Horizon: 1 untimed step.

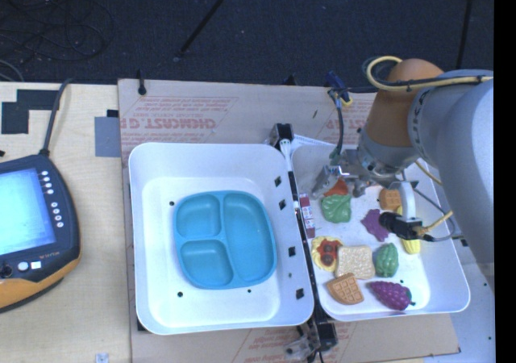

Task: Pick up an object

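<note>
1. The gripper [337,184] hangs low over the back of the right bin [451,293], just above a small red piece [337,189] and the green leafy toy [337,207]; whether its jaws are released or clenched cannot be told from this angle.
2. Directly below the jaws, the green toy looks like light, stiff plastic, probably smooth and apt to slip; its narrower middle seems the best place to take hold.
3. Just beyond it, away from the jaws, lie a purple piece [374,223], a yellow-and-red toy [326,252] and a tan cracker [355,260].
4. Further forward sit a green pepper [386,259], a waffle [345,289] and purple grapes [391,294], all small, likely light and rigid.
5. Well away from the jaws, the left bin [153,184] holds a blue divided plate [223,238].
6. Farthest off, a handheld screen [28,228] rests on the bench.
</note>
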Available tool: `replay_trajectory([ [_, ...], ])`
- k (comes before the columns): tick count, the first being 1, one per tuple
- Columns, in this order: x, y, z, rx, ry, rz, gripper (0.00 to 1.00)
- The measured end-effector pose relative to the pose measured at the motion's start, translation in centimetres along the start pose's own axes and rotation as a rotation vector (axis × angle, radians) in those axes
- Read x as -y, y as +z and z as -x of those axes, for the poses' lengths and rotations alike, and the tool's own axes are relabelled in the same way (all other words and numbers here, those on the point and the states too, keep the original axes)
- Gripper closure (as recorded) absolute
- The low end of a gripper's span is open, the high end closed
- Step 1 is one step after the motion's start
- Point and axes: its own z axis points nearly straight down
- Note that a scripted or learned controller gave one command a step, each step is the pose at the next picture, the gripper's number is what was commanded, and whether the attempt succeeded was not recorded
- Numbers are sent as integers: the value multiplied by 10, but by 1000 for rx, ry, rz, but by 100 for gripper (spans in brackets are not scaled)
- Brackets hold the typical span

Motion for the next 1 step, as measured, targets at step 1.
replay_trajectory([
  [1,0,-11,1,-1,0,-4,100],
])
